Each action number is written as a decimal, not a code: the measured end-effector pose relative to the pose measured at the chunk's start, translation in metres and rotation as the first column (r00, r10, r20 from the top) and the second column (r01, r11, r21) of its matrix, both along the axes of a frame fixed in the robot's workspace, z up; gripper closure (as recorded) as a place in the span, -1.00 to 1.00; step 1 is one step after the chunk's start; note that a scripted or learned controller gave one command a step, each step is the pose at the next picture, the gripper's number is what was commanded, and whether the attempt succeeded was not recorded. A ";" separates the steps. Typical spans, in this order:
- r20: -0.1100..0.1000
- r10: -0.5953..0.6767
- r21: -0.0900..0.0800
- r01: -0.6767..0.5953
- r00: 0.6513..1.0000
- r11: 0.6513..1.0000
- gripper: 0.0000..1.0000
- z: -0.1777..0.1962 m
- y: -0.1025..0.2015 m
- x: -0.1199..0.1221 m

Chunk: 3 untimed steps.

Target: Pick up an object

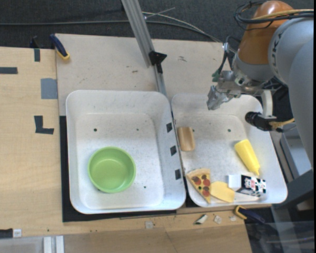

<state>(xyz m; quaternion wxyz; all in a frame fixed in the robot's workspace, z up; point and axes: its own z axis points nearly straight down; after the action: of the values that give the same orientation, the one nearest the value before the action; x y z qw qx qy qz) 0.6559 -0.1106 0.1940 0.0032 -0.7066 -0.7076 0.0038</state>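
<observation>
Hovering over the right bin (229, 194)'s far end, the gripper (217, 100) carries nothing; its jaw spacing is unreadable. Yellow corn (247, 156) lies nearer.

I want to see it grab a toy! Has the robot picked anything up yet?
Not yet. The tool hovers over the back of the right bin with nothing under it. The bread piece, yellow corn, pizza slice and cheese all lie untouched. Choosing, grabbing and lifting one is left.

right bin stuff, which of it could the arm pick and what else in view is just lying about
Pickable: bread, corn, pizza slice, cheese, small box, all under the gripper; green bowl too.

Lying about: clamp, metal pole, tape patches.
</observation>
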 end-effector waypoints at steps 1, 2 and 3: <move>-0.002 0.000 0.001 0.000 1.000 1.000 -1.00 -0.068 0.005 -0.005; 0.009 0.000 0.000 0.000 1.000 1.000 -1.00 -0.106 0.006 -0.005; 0.006 0.000 0.001 0.000 1.000 1.000 1.00 -0.097 0.007 -0.006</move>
<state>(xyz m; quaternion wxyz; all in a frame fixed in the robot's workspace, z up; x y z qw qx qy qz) 0.6500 -0.1040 0.0974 0.0013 -0.7065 -0.7077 0.0015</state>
